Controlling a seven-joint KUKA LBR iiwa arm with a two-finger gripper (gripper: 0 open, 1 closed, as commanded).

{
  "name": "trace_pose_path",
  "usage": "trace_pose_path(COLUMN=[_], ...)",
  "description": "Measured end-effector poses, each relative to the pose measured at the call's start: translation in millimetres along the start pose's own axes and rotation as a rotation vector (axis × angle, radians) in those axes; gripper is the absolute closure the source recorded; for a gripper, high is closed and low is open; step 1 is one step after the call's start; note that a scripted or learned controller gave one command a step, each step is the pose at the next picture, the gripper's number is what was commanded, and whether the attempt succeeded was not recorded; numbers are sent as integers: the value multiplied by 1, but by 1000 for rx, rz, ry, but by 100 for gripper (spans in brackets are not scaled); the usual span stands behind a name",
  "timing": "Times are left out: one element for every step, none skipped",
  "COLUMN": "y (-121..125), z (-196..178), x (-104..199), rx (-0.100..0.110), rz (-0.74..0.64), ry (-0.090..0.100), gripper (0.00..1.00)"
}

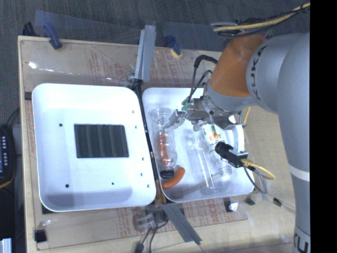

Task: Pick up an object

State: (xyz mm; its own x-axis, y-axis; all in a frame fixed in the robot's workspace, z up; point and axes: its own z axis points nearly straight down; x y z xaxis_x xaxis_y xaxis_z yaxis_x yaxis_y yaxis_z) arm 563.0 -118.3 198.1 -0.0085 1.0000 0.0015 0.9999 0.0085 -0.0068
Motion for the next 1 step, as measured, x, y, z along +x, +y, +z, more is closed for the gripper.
trace_pose_path(y=[4], z=[-5], x=[-56], rx=[-4], rz=[57], ry=[-2], gripper=[0])
